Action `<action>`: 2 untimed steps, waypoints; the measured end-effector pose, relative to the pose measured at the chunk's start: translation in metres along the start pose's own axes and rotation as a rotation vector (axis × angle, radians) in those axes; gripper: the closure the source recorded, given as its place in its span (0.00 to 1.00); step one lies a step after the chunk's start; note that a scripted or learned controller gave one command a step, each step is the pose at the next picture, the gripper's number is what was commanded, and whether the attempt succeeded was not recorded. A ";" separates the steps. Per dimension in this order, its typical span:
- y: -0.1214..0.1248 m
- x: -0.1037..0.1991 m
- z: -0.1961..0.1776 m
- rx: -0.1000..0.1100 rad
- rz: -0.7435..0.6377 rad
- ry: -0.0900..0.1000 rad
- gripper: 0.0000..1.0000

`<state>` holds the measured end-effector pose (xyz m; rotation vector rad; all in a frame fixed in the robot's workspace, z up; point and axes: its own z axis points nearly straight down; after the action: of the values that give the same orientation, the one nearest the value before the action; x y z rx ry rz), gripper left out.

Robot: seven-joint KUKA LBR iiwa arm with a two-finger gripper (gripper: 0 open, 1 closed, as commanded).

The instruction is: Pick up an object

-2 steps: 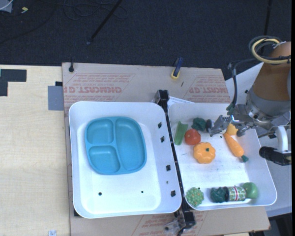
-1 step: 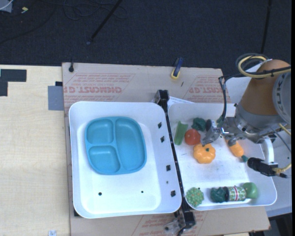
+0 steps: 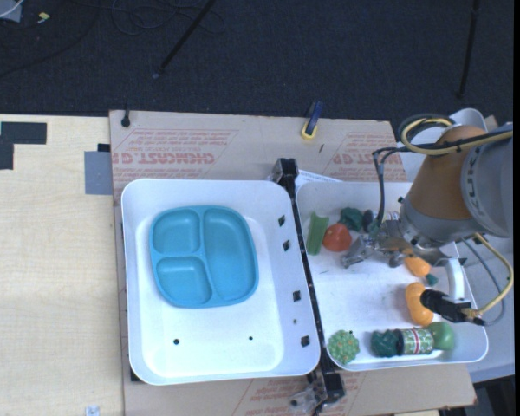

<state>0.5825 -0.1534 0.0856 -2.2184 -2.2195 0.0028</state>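
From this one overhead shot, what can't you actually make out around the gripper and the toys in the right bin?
- Gripper: too small and blurred in the camera view to tell whether it holds anything.
- Dark green object: partly hidden behind the arm's cables; its shape is unclear.
- Orange pieces: overlapped by a black part of the arm, so their outlines are cut.
- Bottle label: too small to read.
- Right bin: its right rim is covered by the arm.

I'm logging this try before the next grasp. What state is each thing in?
Blue tray: flat in the left bin, compartments bare.
Gripper: low in the right bin, beside the red ball.
Bottle: lying on its side.
Orange piece: resting loose.
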 end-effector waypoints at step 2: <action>-0.006 0.002 -0.072 -0.006 0.001 -0.001 1.00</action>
<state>0.5767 -0.1513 0.1573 -2.2236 -2.2218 -0.0025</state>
